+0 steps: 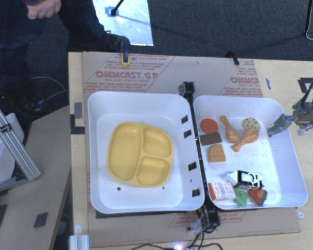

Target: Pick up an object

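Gripper [279, 125] hangs at the right bin's [288, 166] right rim, jaw state cannot be told, nothing seen held; toy food pieces [230, 134] lie in that bin, yellow tray [140, 153] in the left bin [99, 119].

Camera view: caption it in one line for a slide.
Gripper at the right bin's far edge above toy food; yellow divided plate lies in the left bin.

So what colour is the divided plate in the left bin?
Pale yellow; the divided plate shows best in the camera view.
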Controlling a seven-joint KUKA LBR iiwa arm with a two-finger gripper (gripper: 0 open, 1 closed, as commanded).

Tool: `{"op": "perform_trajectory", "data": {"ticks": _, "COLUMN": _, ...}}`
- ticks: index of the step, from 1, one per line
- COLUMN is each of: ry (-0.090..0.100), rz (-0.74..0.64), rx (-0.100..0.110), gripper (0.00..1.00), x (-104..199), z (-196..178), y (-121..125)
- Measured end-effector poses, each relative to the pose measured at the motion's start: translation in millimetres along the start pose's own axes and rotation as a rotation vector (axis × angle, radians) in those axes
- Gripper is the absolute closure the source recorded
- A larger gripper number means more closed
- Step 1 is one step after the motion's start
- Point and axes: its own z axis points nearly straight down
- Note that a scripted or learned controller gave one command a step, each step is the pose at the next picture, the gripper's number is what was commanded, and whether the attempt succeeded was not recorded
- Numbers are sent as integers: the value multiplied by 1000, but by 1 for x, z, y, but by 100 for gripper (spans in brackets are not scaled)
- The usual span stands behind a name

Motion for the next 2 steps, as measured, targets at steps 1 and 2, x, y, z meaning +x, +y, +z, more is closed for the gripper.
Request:
{"op": "perform_trajectory", "data": {"ticks": 1, "ry": -2, "rz": -13, "rx": -14, "gripper": 0, "x": 17, "z": -33, "y": 64}}
{"op": "perform_trajectory", "data": {"ticks": 2, "ry": 0, "rz": -15, "rx": -15, "gripper": 0, "x": 55, "z": -58, "y": 126}}
